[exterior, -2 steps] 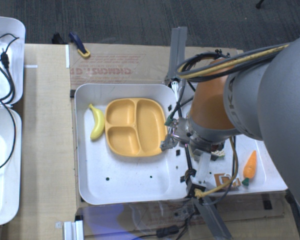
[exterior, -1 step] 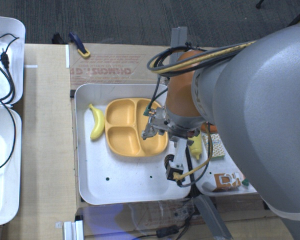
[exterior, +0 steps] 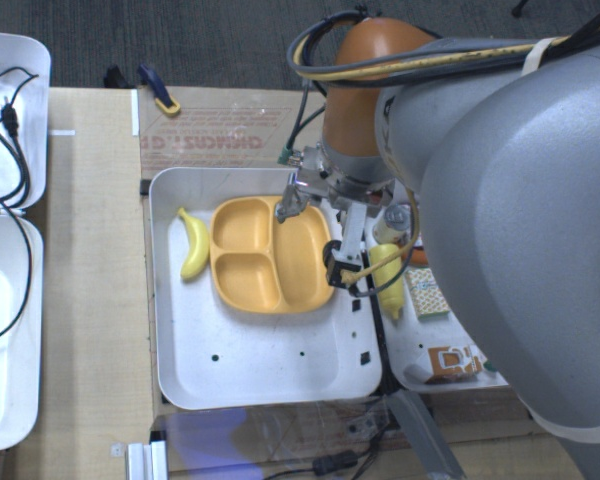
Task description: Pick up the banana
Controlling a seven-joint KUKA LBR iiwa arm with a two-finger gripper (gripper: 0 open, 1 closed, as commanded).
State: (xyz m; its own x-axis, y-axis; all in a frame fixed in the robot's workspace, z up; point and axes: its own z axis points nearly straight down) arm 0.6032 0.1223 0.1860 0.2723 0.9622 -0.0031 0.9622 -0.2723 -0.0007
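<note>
The banana (exterior: 192,244) lies in the left bin (exterior: 250,373), close to its left wall and just left of a yellow three-part plate (exterior: 268,254). It is curved, with its tips pointing up and down in the view. My gripper (exterior: 325,220) hangs over the right edge of the plate, near the wall between the two bins, about a plate's width to the right of the banana. The grey arm and its orange band (exterior: 370,88) cover the space above it. Nothing of the banana is touched by the gripper.
The right bin (exterior: 410,368) holds a yellow object (exterior: 386,280), a green-and-white packet (exterior: 427,294) and an orange-and-white item (exterior: 454,360), mostly under the arm. White trays with black cables (exterior: 5,138) stand at the far left. A blue-and-yellow clamp (exterior: 158,92) lies on the bench behind.
</note>
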